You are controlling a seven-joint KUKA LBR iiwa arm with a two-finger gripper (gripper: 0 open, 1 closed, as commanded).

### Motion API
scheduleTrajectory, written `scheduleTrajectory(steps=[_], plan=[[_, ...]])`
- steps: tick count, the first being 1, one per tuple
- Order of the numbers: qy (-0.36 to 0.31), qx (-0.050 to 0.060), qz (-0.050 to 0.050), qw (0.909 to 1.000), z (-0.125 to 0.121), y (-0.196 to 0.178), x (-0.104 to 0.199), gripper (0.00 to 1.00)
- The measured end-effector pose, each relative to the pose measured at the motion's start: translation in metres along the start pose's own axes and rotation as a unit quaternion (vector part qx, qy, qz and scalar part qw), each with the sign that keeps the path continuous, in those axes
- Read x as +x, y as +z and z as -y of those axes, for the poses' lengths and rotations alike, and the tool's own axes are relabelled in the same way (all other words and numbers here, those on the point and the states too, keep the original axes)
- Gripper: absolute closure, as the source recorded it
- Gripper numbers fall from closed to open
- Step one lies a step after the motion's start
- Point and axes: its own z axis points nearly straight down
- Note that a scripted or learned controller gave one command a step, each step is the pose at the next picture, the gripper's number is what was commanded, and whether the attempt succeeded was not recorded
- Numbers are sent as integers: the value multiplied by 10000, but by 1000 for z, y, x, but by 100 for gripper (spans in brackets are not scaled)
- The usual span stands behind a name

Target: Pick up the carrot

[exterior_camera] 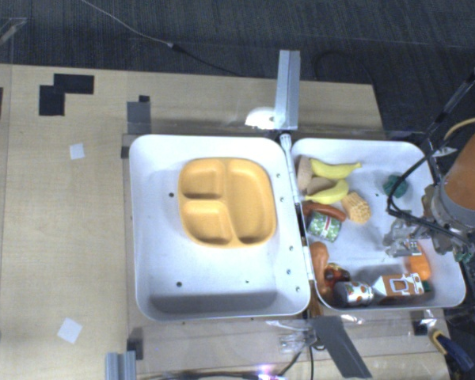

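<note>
Carrot (pixel 418 264) lies near the right bin's (pixel 380 149) front right corner, long axis running roughly front to back, just beside and frontward of the gripper (pixel 402 240), whose state I cannot tell.

Pale wooden bench (pixel 55 236), two white bins (pixel 154 236) (pixel 380 153) side by side

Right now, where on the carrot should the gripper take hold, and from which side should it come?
Grip the carrot across its short orange body, coming straight down. It lies flat near the right bin's front right corner, with a carton close in front, so a side approach looks blocked. The gripper hangs just beside it.
</note>
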Motion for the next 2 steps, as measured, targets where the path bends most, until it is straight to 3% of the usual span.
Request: scheduleTrajectory(steps=[1,2], plan=[[517,-20,-71,9986,0,-37,11,100],[-878,-37,-84,9961,0,-10,29,100]])
